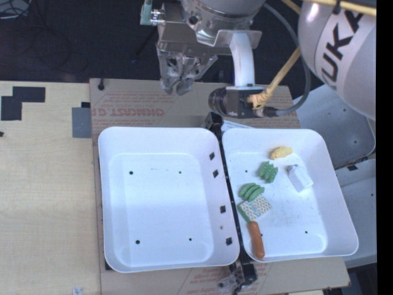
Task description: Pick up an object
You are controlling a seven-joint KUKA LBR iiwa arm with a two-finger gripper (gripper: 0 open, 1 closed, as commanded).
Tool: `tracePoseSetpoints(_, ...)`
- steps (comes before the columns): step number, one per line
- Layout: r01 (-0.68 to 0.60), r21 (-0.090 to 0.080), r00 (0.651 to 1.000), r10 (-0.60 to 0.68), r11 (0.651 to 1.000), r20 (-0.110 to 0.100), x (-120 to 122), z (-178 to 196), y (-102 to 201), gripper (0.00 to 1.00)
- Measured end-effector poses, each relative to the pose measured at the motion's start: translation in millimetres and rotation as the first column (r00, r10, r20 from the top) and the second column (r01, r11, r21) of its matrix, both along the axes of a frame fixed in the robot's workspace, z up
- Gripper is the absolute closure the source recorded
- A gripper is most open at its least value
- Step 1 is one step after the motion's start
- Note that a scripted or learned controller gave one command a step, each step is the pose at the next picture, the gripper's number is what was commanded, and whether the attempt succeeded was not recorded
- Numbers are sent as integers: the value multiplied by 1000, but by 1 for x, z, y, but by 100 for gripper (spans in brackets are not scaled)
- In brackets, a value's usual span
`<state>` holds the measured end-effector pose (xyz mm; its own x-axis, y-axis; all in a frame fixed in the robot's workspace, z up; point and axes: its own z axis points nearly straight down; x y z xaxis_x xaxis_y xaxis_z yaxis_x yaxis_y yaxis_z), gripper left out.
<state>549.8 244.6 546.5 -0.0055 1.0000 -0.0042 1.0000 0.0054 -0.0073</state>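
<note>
Well apart: hand (180, 83), carrot (256, 239).

Arm (344, 42) reads "UK"; cardboard (132, 111) print reversed, unclear.

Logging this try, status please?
Gripper high above the bins' far edge, carrying nothing. Carrot, peas, broccoli untouched in right bin. Nothing in the way.
</note>
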Motion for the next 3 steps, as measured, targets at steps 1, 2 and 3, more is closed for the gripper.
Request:
tracePoseSetpoints(1,10,1,1000,-10,1000,-3,-77,-46,-81,100)
tracePoseSetpoints(2,-1,5,1000,1,1000,7,-74,-7,-19,100)
tracePoseSetpoints(3,2,2,1000,-2,1000,3,-74,-9,-21,0)
